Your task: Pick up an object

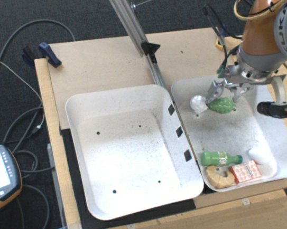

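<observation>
My gripper (224,94) hangs over the far part of the right bin (275,134), reaching in from the right. Directly under it, and touching or nearly touching it, is a bumpy green object (221,106). Whether that object is gripped or just lies on the bin floor is not visible. A small whitish, translucent object (198,103) lies just left of the green one. At the bin's near end lie a green bottle (220,157), a tan round object (219,176), a red and white box (245,172) and a white object (261,156).
The left bin (89,146) stands beside the right one, with black clips (178,131) along the shared wall. A metal pole (128,20) slants up from the bench behind the bins. A blue clamp (49,53) sits at the bench's far left corner.
</observation>
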`<state>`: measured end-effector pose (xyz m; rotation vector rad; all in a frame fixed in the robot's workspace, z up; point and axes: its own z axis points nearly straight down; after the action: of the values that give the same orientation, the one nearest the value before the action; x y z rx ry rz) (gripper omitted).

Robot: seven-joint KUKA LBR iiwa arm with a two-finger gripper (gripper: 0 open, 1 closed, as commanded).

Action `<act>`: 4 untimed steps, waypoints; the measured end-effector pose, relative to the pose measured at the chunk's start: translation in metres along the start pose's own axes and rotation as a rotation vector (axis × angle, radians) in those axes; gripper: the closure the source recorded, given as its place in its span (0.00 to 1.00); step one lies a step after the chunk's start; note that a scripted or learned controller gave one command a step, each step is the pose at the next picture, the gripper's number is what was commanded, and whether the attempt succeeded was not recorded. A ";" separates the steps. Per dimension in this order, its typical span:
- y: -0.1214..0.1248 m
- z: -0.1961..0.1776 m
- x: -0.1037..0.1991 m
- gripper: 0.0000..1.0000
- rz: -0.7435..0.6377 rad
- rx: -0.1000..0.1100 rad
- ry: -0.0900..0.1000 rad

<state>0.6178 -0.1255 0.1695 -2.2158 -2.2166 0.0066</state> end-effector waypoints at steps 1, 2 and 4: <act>0.002 0.043 0.003 0.00 0.000 -0.001 0.000; 0.004 0.028 0.003 1.00 0.000 -0.009 0.000; 0.023 -0.076 0.002 1.00 -0.002 -0.017 -0.004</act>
<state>0.6413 -0.1239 0.2455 -2.2243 -2.2291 -0.0083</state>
